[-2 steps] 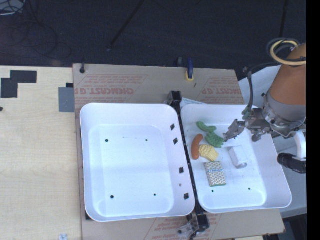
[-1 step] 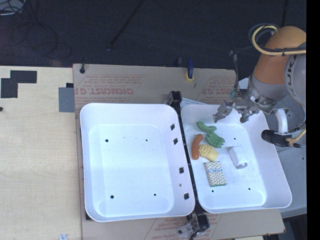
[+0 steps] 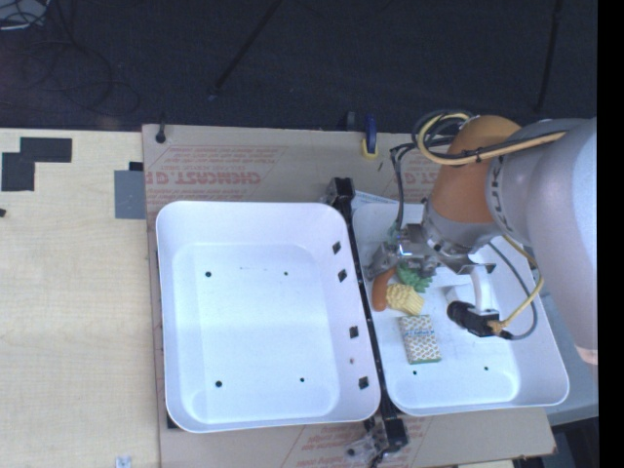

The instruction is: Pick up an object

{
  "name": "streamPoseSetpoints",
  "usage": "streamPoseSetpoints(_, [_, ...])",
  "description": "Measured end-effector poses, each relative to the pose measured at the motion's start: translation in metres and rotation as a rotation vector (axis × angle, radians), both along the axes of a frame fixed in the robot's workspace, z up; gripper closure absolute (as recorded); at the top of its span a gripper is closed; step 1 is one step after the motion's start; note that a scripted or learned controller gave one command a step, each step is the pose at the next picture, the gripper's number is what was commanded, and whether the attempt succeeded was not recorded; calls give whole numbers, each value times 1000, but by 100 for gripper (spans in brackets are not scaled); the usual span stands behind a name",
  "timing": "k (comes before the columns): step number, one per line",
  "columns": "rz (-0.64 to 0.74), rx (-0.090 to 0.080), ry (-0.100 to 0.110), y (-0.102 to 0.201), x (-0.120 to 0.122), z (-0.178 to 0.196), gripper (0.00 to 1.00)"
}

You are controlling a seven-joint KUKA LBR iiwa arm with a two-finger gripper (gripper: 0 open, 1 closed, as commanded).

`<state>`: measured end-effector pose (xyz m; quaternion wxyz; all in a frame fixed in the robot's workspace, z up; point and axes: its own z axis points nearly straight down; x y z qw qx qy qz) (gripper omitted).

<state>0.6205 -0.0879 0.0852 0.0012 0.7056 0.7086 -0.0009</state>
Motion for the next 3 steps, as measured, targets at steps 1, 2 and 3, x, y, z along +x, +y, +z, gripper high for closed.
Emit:
streamPoseSetpoints(1, [-5,1,-7,-72,26,6,0])
streamPoseSetpoints(2, [-3,-6,-15,-73,28,21,100])
streamPoseSetpoints(3, [1,5,-1,23,24,111,100])
